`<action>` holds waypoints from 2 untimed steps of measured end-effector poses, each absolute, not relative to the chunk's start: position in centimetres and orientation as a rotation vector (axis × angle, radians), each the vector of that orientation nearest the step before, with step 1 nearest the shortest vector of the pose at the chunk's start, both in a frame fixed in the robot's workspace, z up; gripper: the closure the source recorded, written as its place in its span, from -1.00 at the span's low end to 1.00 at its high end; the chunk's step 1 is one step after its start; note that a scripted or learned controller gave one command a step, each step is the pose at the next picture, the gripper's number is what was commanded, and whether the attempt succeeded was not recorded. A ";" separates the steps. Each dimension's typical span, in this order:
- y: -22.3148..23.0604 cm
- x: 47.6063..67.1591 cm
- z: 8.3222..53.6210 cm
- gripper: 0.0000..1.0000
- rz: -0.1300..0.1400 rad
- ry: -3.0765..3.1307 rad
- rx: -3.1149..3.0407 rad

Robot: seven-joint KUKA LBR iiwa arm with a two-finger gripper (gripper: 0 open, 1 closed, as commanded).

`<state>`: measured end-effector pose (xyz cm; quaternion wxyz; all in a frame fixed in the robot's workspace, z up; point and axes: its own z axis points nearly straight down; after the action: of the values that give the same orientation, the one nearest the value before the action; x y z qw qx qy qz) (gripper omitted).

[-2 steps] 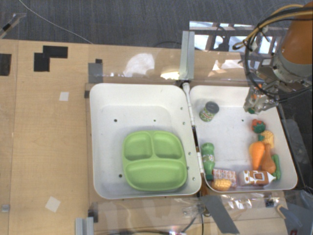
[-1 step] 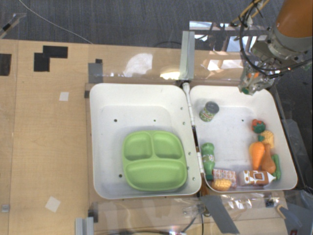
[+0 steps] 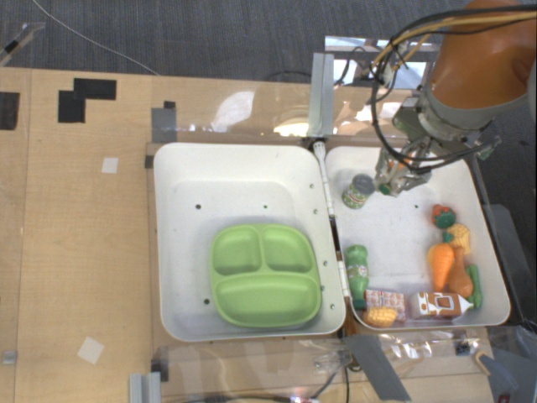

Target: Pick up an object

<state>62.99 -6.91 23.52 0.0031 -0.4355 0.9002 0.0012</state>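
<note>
Gripper [image 3: 394, 179] hangs over the right bin's [image 3: 403, 218] far edge, just beside a small can [image 3: 358, 191]; can't tell whether it's wide or narrow from this angle, nothing visibly in it. If the can's the target, I'd shift toward the bin divider, centre over it, then drop straight down so it doesn't roll. It looks like a short tin with a grey lid and green label, lying tilted near the far corner by the divider.

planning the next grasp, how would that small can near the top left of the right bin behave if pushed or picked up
The small can looks round-sided and seems to lie tilted, so a push would probably roll it. It sits apart from other items on the right bin floor. Likely stiff; its smooth sides may slip.
</note>
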 end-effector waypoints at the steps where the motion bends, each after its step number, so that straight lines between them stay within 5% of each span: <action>1: -7.0 63.3 25.0 1.00 -0.005 2.813 -1.354; 2: -5.4 67.1 30.7 1.00 -0.004 2.894 -1.185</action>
<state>67.09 -5.39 30.68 0.0072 -0.3789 0.9254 -0.0014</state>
